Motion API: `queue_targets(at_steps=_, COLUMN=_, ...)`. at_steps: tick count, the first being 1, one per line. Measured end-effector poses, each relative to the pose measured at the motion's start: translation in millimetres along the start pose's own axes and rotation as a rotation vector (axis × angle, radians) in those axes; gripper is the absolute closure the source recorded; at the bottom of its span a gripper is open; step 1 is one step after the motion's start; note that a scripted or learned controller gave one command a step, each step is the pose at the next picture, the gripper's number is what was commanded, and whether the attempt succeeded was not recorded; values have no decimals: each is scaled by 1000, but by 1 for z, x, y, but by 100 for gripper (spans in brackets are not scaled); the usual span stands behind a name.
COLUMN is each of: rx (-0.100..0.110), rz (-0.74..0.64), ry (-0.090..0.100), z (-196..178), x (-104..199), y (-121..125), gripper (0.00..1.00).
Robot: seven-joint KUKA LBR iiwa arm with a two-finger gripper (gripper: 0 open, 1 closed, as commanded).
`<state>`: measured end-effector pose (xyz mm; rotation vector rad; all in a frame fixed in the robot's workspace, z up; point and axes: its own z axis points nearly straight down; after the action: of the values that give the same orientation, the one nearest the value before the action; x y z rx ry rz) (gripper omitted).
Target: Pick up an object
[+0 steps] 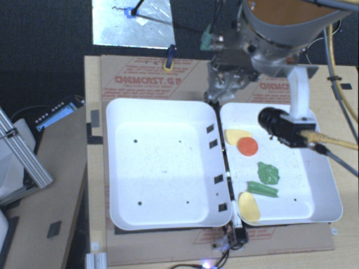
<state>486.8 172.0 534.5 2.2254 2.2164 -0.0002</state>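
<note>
Now | gripper (216, 97) above bins' back edge | orange disc (248, 146) in right bin (322, 198)

You have two white bins (157, 167) on a tan cardboard sheet (146, 80) printed with red lettering. In the right bin you see a red-orange disc (248, 146), two yellow pieces (235, 135), a green leafy piece (268, 173) and a green pod (262, 189).

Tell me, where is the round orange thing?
The round orange thing lies in the right bin, near its upper left corner. It touches a yellow piece on its left, and a green leafy piece sits just below it.
</note>
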Motion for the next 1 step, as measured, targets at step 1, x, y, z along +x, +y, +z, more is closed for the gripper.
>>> queue_targets(at_steps=1, rx=-3, rz=8, ry=-1, z=-1, x=-117, y=0, gripper=100)
